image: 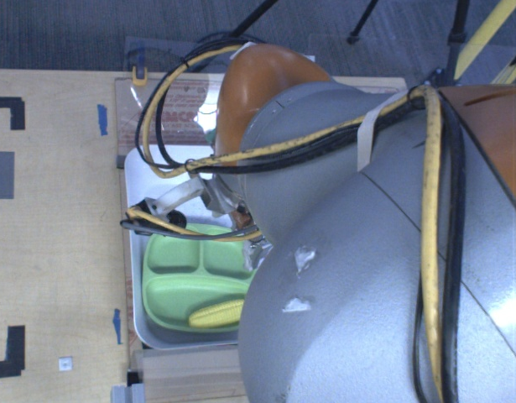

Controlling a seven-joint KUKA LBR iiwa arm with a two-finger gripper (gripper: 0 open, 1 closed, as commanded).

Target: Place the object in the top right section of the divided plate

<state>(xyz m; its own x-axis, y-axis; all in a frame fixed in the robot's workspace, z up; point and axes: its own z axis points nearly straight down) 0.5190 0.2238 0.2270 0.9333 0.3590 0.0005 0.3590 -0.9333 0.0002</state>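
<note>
While grey arm [367, 250] looms over white bin [138, 326], green divided plate [186, 288] holds corn [217, 313] (fingers' state: cannot tell).

Wooden bench [56, 250], blue tape [102, 120], possibly tripod legs [371, 7]

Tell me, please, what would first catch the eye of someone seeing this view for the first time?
The big grey arm fills the right and centre, its orange band at the top, with yellow and black cables looping off to the left. Below the cables, a green divided plate lies in a white bin, partly covered by the arm. A yellow corn cob rests in the plate's large near section.
</note>
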